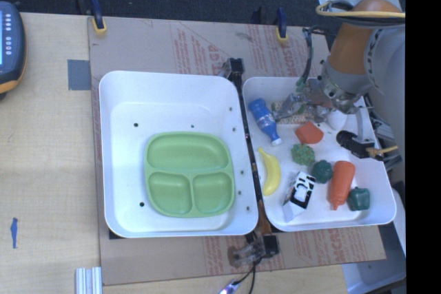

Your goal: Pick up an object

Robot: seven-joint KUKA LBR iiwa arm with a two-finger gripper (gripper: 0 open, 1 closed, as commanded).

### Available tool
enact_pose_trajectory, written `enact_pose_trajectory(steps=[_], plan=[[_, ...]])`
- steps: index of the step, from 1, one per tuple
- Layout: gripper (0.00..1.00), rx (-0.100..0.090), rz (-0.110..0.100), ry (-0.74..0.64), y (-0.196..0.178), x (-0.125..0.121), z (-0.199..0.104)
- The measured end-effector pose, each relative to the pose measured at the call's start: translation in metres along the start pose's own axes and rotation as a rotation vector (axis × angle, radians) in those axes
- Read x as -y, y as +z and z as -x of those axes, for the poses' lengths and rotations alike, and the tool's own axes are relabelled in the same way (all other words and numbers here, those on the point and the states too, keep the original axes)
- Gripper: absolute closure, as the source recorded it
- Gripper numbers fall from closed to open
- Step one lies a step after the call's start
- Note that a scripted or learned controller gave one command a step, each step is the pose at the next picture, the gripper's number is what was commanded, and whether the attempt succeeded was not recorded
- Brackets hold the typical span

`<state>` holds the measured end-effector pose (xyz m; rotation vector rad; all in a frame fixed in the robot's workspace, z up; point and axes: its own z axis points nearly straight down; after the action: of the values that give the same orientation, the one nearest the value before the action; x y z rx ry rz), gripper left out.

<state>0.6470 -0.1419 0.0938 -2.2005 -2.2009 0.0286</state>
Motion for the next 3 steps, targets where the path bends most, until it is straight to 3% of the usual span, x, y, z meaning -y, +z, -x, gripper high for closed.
enact_pose_trajectory(steps=[1, 2, 3], plan=[[0.00, 0.009, 0.029, -0.004, 0.003, 0.056, 0.008], [1.00, 0.010, 0.029, -0.005, -0.007, 0.055, 0.009], [1.00, 0.008, 0.040, -0.009, -0.078, 0.009, -0.034]])
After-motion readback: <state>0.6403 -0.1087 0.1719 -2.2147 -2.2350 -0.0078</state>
